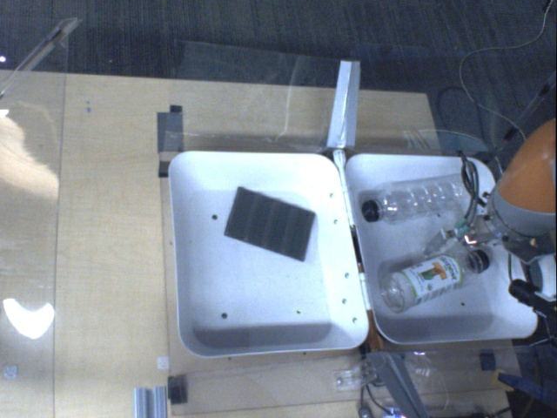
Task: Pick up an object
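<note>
Starting at the left, we see the left bin (187, 233) holding one flat dark pad (270, 223), lying skewed near the bin's middle, apart from every wall; flat as it is, we judge it gives two fingers little to close on. The right bin (505, 320) holds two clear plastic bottles. One clear bottle (416, 200) with a dark cap lies on its side along the far wall. One labelled bottle (424, 281) lies tilted nearer the front, its cap end pointing toward the arm. Both rest on their sides, so either could roll when touched. At the right, the gripper (461, 233) hangs low between the two bottles, just above the labelled one's cap end, which we take as the likely target. We see nothing between its fingers; their spread we cannot tell.
</note>
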`<state>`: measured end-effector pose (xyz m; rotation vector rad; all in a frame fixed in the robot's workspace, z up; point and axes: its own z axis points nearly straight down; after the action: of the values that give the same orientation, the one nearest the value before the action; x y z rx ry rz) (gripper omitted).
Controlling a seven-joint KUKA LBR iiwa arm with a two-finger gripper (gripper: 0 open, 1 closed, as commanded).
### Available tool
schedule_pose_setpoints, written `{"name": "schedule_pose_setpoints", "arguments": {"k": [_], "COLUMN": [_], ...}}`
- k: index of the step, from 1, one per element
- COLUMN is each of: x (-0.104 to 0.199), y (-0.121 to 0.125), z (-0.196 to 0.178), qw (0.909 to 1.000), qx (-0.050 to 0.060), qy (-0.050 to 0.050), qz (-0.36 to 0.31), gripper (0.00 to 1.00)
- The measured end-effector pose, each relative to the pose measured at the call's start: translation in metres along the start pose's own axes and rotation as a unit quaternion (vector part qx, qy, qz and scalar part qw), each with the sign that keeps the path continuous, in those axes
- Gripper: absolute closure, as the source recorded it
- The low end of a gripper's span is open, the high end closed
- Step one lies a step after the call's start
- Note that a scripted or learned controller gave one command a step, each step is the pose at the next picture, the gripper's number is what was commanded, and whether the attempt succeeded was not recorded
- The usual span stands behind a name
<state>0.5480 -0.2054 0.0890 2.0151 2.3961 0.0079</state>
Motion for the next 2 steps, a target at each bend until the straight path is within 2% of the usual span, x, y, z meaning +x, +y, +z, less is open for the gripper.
{"name": "schedule_pose_setpoints", "arguments": {"k": [1, 2], "x": [0.019, 0.019], "y": [-0.039, -0.035], "z": [-0.002, -0.014], "qw": [0.9922, 0.9920], "qx": [-0.002, -0.007], "qy": [-0.001, -0.003], "qz": [-0.125, -0.126], "gripper": [0.00, 1.00]}}
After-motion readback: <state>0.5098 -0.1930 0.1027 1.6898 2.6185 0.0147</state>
